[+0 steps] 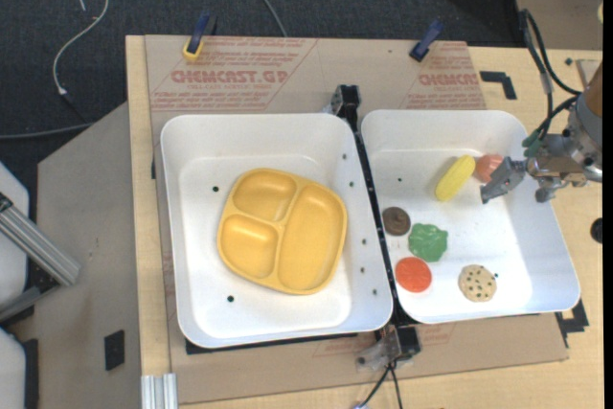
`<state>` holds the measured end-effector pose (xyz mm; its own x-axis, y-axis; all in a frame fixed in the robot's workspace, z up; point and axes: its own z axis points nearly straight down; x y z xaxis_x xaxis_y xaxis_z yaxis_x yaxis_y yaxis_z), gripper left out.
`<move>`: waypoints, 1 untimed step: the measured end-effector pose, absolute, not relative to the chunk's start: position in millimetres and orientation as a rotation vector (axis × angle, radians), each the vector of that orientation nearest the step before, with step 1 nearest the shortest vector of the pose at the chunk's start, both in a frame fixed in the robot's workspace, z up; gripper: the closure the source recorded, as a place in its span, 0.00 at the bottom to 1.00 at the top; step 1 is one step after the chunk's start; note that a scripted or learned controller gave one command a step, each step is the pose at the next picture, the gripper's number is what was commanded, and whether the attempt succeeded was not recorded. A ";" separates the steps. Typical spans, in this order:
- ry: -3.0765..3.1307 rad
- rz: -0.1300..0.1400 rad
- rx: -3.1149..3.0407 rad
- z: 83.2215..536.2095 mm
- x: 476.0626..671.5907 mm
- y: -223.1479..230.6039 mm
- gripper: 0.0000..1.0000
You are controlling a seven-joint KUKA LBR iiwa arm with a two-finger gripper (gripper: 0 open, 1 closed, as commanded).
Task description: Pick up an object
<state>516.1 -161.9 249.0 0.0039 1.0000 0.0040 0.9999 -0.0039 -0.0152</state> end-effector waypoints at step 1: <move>-2.220 0.000 -2.220 256.2 518.6 -161.2 0.00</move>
<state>518.6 -161.2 256.2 -0.0003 1.0000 0.0012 1.0000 0.0003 -0.0015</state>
